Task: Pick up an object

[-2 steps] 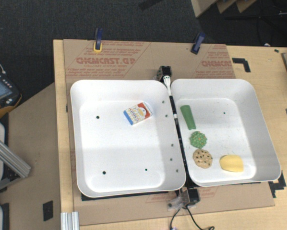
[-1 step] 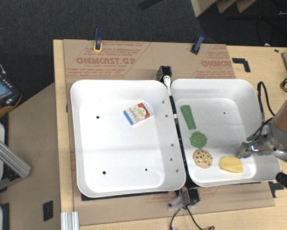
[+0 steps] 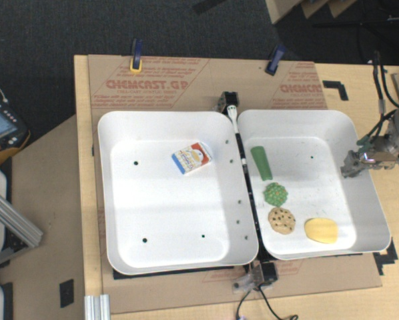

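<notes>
A small carton [image 3: 191,158] is lying in the left bin [image 3: 119,199] at upper centre, while a green stick [image 3: 261,163], green ball [image 3: 275,194], cookie [image 3: 281,220] and lemon [image 3: 321,230] are sitting in the right bin [image 3: 366,212], with the claw [image 3: 355,164], grip unreadable, hanging at its right rim.

Two blue clamps [image 3: 137,48] [image 3: 275,57] pin the cardboard sheet [image 3: 206,79].

Arm [image 3: 394,142] cut off by the right picture edge, just its wrist end showing over the right bin's [image 3: 359,179] right rim. Gripper [image 3: 351,165] too small and blurred to read the fingers. Print on the small carton [image 3: 191,158] in the left bin [image 3: 113,179] illegible.
</notes>
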You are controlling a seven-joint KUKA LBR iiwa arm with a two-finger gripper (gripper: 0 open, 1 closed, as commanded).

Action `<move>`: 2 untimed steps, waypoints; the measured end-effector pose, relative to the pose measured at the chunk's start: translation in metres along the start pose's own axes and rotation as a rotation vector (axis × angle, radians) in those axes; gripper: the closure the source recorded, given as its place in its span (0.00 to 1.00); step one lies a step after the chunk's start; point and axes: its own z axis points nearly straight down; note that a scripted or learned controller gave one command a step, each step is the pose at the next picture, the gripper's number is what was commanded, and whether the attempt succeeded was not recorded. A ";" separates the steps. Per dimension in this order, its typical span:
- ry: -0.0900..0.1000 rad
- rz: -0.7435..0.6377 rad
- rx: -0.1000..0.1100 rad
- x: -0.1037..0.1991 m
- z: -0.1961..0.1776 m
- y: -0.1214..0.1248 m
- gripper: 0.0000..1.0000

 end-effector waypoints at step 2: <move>-0.002 0.003 -0.001 -0.035 -0.076 -0.035 1.00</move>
